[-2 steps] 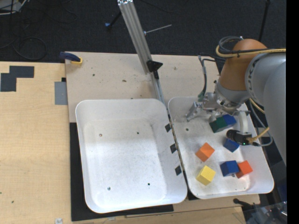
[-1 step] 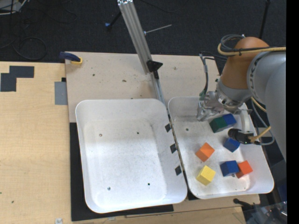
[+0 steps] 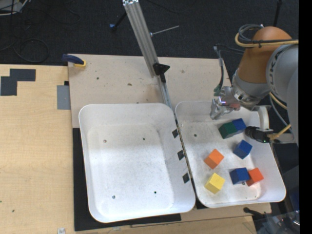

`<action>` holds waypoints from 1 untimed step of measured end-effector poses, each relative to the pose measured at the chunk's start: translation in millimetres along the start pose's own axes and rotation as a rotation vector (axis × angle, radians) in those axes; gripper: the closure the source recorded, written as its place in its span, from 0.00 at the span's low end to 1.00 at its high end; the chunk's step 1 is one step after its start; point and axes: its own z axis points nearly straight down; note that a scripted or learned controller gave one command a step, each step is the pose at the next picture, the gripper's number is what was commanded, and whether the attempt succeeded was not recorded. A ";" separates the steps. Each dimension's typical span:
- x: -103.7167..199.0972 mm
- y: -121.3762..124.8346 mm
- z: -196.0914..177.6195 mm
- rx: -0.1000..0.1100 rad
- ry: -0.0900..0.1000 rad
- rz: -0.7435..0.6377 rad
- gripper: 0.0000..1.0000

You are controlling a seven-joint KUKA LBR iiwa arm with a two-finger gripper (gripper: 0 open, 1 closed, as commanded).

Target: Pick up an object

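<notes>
Two white bins sit side by side on the bench (image 3: pixel 117 79): the left bin (image 3: pixel 97 126) and the right bin (image 3: pixel 273 191). All the blocks lie in the right bin, seven in all. Counted by colour: three blue, one green, one orange, one yellow, one red.

Taking the orange block (image 3: pixel 213 158) near the bin's middle as the landmark: the yellow block (image 3: pixel 214 183) lies just below it, toward the near rim. A blue block (image 3: pixel 242 148) lies to its right and slightly farther back. Another blue block (image 3: pixel 239 175) lies to its lower right, touching the red block (image 3: pixel 255 176) on that one's right side. The green block (image 3: pixel 227 129) lies above and right of the orange one, with the third blue block (image 3: pixel 239 125) pressed against its right side.

The hand (image 3: pixel 220 108) hangs over the back part of the right bin, above and slightly right of the orange block, just above and left of the green one. It is small and blurred, so I cannot tell whether it is spread or closed, and nothing is seen held in it. It appears apart from every block.

A slanted metal rail (image 3: pixel 142 33) rises from the bench behind the bins.
</notes>
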 end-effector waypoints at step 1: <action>-6.4 2.8 -45.2 -0.001 -0.001 0.001 1.00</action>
